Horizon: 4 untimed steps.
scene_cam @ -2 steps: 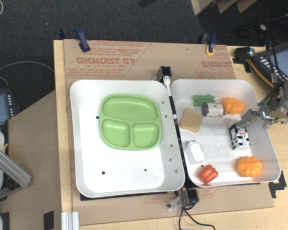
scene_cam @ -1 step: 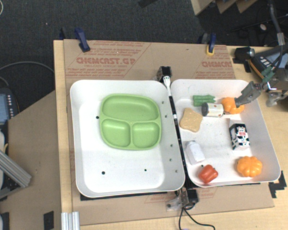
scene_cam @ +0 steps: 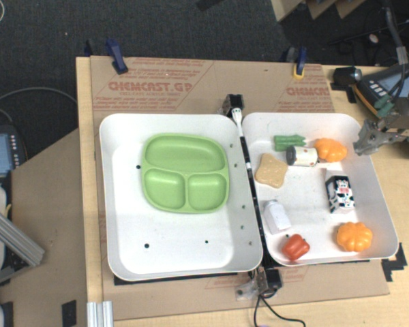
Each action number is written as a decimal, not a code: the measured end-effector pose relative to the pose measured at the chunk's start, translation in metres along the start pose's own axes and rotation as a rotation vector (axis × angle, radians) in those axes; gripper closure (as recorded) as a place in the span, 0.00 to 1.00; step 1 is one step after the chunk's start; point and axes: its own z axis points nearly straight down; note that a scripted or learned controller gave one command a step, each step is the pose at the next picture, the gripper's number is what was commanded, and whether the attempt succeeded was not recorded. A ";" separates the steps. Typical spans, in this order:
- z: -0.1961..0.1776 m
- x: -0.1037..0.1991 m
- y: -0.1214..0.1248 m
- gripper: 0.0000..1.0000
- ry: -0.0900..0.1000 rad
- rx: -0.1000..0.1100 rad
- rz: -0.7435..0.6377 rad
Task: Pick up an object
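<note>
End effector (scene_cam: 372, 140) parked at the far right, hanging just past the right bin's (scene_cam: 385, 210) outer rim, nothing gripped as far as visible; can't tell how wide it's open, too blurry and dark there. Closest pickable thing: round orange plastic fruit (scene_cam: 330, 150) near the bin's upper right, just left of the end effector but apart from it. Touching that fruit on its left, a small white cylinder with a dark end (scene_cam: 301, 156), and a green elongated block (scene_cam: 288, 142) just above. Tan bread-shaped piece (scene_cam: 271, 172) further left, near the divider. Black-and-white patterned little box (scene_cam: 339, 193) mid-bin, below the end effector's level. Orange pumpkin-shaped toy (scene_cam: 354, 236) at lower right, red pepper-like toy (scene_cam: 296, 246) at bottom, whitish translucent lump (scene_cam: 277, 216) above it. Over in the left bin (scene_cam: 123, 251), a light green three-compartment plastic plate (scene_cam: 186, 173), well apart from everything. Both bins on a brown cardboard-covered surface (scene_cam: 157, 80).
</note>
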 end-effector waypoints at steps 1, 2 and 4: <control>0.060 0.113 -0.015 1.00 0.007 0.015 -0.010; 0.113 0.168 -0.024 1.00 0.004 0.014 -0.004; 0.018 0.224 -0.022 1.00 0.003 0.003 0.001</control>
